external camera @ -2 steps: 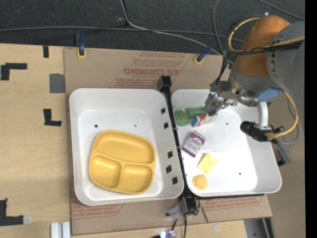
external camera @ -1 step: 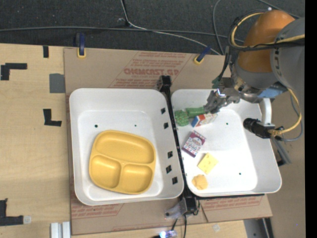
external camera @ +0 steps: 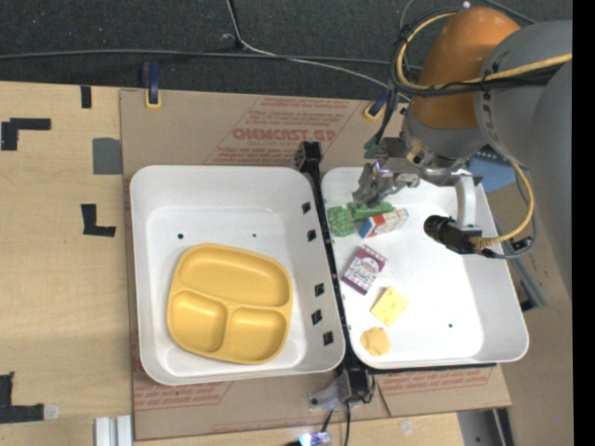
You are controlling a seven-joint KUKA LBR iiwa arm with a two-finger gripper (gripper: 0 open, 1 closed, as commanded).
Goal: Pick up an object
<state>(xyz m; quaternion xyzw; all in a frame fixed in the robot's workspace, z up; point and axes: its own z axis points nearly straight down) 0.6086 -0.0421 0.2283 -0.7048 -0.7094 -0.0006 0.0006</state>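
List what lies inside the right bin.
The right bin holds a green item, a small multicoloured box, a purple packet, a yellow cheese-like wedge and an orange piece. The gripper hides whatever is beneath it.

The light is even and quite bright, coming from above. Both white bins look a little overexposed, with soft shadows along their inner walls. The yellow tray shows a mild shine. The whole picture is slightly soft and grainy.
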